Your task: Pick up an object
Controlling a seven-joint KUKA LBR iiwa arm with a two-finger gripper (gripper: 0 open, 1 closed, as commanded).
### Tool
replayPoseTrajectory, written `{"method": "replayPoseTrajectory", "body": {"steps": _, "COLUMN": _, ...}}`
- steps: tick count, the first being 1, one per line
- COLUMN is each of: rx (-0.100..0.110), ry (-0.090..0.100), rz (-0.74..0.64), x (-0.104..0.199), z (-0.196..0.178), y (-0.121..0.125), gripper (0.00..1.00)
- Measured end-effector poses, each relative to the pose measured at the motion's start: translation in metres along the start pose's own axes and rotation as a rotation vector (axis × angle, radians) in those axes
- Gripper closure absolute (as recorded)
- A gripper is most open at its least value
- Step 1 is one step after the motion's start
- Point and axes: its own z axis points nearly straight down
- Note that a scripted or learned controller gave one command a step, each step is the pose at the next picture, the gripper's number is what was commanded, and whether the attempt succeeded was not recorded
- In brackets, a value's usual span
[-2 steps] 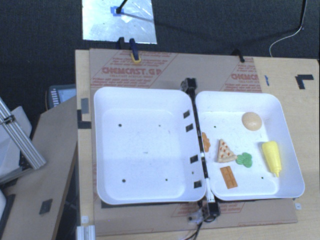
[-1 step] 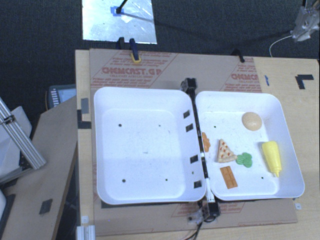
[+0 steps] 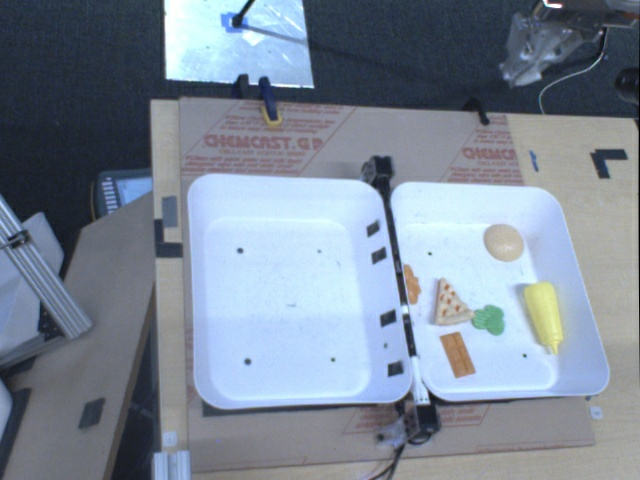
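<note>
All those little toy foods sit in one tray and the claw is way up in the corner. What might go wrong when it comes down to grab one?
Two likely troubles. The pizza slice and the green piece lie almost touching, so the gripper might nudge one while closing on the other. The orange strip lies flat on the right bin, which could make it slip away from the fingers.

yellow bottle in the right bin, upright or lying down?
Lying down. The yellow bottle rests flat on the right bin floor, tip pointing toward the near edge.
</note>
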Motion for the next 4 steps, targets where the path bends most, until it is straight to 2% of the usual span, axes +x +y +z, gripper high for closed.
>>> {"method": "replayPoseTrajectory", "body": {"steps": 1, "rx": 0.003, "ry": -0.001, "rz": 0.003, "x": 0.098, "z": 0.03, "y": 0.012, "gripper": 1.0}}
{"method": "replayPoseTrajectory", "body": {"steps": 2, "rx": 0.008, "ry": -0.005, "rz": 0.022, "x": 0.005, "z": 0.073, "y": -0.046, "gripper": 1.0}}
{"method": "replayPoseTrajectory", "body": {"steps": 3, "rx": 0.01, "ry": -0.004, "rz": 0.022, "x": -0.051, "z": 0.138, "y": -0.133, "gripper": 1.0}}
{"method": "replayPoseTrajectory", "body": {"steps": 4, "rx": -0.017, "ry": -0.002, "rz": 0.007, "x": -0.01, "z": -0.009, "y": -0.131, "gripper": 1.0}}
